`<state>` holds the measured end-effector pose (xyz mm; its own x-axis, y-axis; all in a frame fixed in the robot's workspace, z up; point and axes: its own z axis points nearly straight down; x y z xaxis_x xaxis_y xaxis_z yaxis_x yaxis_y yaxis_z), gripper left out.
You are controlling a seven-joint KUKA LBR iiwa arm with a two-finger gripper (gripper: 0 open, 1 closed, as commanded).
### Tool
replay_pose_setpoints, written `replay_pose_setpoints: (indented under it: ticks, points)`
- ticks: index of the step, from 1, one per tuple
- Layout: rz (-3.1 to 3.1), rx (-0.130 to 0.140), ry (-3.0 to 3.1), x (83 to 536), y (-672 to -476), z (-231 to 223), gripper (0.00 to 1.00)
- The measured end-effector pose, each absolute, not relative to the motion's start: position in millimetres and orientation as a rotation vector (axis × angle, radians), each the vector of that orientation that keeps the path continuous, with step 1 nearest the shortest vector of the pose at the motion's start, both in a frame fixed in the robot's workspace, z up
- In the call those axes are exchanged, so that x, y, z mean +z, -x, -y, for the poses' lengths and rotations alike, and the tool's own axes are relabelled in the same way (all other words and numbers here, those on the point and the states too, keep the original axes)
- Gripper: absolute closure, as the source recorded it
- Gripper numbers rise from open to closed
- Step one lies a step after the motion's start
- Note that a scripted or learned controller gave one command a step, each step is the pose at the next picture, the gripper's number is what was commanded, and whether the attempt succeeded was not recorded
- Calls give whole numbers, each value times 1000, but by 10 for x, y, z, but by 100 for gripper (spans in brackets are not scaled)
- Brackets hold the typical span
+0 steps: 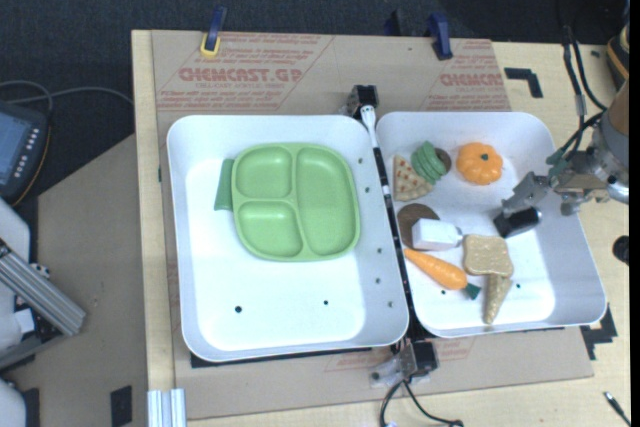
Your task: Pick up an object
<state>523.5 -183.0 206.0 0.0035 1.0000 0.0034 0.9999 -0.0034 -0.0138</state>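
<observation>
A dark carpeted floor is seen around a bench covered with a printed cardboard sheet, on which two white bins sit side by side. In the camera view, the gripper (560,183) is found over the right-hand edge of the right bin (578,260); whether it is spread or pressed together cannot be told, and nothing is seen held in it. The toy foods are all placed to the gripper's left. The bread slice (487,256) is judged the nearest: it lies down and to the left of the gripper, flat and roughly square, with no marked long axis. The pumpkin (479,163), level with the gripper, is round. The carrot (435,267), further left, is laid slantwise, its leafy end turned toward the gripper's side.
</observation>
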Motion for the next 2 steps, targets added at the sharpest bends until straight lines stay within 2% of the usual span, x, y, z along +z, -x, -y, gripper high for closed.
replay_pose_setpoints:
  ticks: [1,2]
  points:
    - [2221,0,2221,2130,-5266,1828,0]
    - [2216,5,2217,1501,-5295,1839,0]
